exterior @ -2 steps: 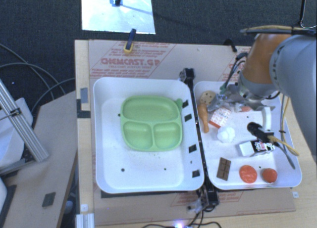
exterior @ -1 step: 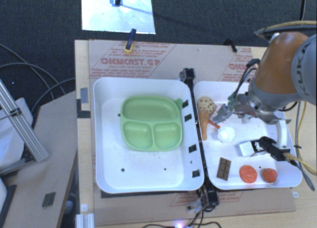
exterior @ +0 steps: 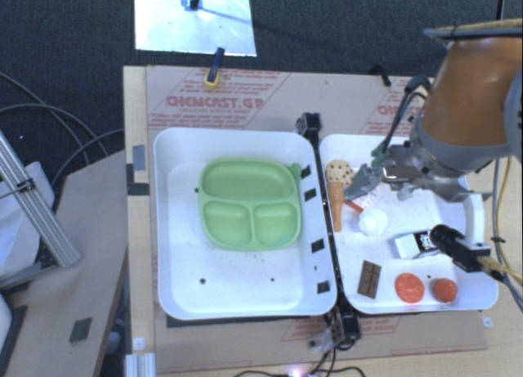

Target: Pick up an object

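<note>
Gripper (exterior: 365, 181) low over the right bin (exterior: 482, 293), its fingers slightly parted with nothing visible between them. The ice-cream cone (exterior: 337, 191) lies just to their left, its long axis running toward the near rim, scoop end farthest from it. A white ball (exterior: 373, 222) lies just below the fingers, apart from them.
</note>
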Robot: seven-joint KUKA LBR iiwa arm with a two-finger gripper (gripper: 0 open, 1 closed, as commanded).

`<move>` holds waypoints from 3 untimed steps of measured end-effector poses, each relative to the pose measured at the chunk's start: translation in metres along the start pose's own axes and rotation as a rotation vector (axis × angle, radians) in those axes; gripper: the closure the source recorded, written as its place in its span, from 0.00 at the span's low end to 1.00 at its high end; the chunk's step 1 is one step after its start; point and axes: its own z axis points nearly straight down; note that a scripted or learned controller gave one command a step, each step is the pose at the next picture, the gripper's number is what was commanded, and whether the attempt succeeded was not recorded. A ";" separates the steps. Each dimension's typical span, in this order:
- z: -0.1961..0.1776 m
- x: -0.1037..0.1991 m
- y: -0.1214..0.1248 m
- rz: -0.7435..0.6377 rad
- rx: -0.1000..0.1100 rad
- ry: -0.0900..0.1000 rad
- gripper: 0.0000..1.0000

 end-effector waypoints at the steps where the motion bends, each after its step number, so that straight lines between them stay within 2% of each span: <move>1: -0.048 0.060 -0.021 0.000 0.003 0.000 0.00; 2: 0.100 0.102 -0.022 0.003 0.021 -0.003 0.00; 3: 0.205 0.155 -0.026 0.003 0.020 -0.002 0.00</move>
